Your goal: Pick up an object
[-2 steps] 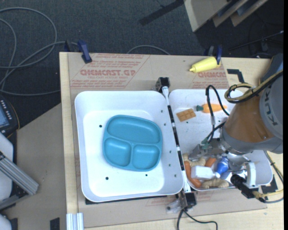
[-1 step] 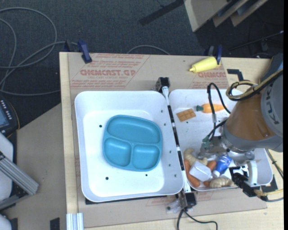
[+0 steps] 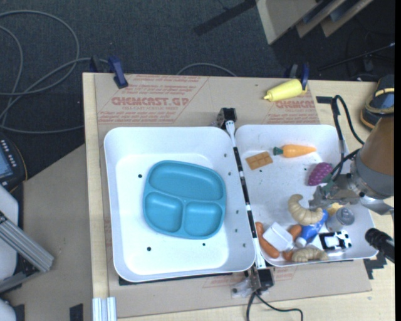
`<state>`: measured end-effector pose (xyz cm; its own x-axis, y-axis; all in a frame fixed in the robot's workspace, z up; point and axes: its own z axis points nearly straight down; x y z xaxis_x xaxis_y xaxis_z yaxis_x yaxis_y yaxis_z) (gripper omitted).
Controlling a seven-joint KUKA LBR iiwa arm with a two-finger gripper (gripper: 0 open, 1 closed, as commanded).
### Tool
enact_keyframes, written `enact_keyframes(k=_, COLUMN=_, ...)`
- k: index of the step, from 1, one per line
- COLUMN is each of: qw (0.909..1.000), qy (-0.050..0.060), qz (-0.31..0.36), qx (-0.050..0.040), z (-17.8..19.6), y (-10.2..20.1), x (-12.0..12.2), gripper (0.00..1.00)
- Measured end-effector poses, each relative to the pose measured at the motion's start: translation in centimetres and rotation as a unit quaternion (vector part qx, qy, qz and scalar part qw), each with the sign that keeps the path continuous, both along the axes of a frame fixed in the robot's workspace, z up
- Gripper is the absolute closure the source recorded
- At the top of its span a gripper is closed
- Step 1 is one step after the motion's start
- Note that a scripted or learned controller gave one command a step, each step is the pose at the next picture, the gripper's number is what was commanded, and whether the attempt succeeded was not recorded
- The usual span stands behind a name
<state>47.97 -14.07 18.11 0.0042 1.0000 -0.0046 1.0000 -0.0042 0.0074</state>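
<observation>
Two bins (image 3: 119, 141) side by side on bench (image 3: 94, 188), blue tray (image 3: 183, 198) alone at left, small toys heaped in right bin (image 3: 276, 135) within arm's reach, gripper (image 3: 334, 194) low over croissant (image 3: 302, 212) beside grapes (image 3: 319, 173), presumably lining up; jaws' state impossible to tell

Dark carpet (image 3: 156, 37) spreads behind the bench, black cables (image 3: 37, 69) looping across it. Wooden furniture (image 3: 313, 19) sits top right.

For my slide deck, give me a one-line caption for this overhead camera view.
Gripper low over toys cluttering the right bin; a blue divided plate sits in the left bin.
</observation>
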Motion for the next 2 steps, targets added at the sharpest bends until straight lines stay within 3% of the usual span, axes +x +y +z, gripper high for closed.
enact_keyframes(k=1, qw=1.0, qy=0.0, qz=0.006, qx=0.0023, z=4.4, y=5.4, x=0.9, gripper=1.0)
enact_keyframes(k=2, qw=1.0, qy=0.0, qz=0.003, qx=0.0009, z=7.3, y=4.6, x=5.5, gripper=1.0)
